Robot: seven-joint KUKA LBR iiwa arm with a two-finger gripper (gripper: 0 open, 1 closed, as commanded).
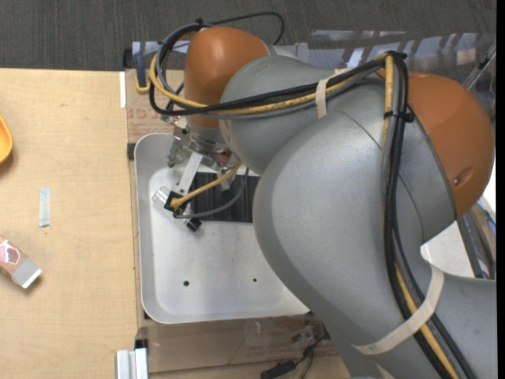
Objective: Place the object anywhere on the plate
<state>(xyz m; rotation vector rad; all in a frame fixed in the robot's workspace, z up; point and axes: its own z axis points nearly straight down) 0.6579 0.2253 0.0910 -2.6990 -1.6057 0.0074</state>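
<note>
The big grey arm covers most of the view, and its wrist hangs low over the far left part of a white bin (162,290). My gripper (191,153) sits under the orange band, close to the bin's back wall, and the wrist hides its tips. A flat black thing (225,197) lies on the bin floor just right of the gripper, and the arm covers its right side. I cannot tell what it is, nor whether the gripper touches it.
A wooden table top (71,172) lies left of the bin. It bears an orange thing (4,142) at the left edge, a small grey strip (44,208) and a pink and white packet (17,264). The arm hides everything to the right.
</note>
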